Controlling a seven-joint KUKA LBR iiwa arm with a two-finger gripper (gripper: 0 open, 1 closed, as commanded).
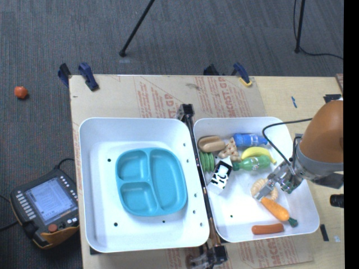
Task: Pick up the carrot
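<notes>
the single camera sat fixed above the surface (140,97), tipped so that it looked down at a slant rather than straight down. it stood far enough back to take in both white bins at once, the left bin (92,150) and the right bin (303,209) lying side by side across the middle of the frame. beyond the far edge of the surface it also caught a wide strip of dark carpeted floor (50,32) with tripod legs (140,18). the floor ran down the left side too, where a teach pendant (45,206) lay. the arm (325,136) entered from the right edge, seen from above.
</notes>
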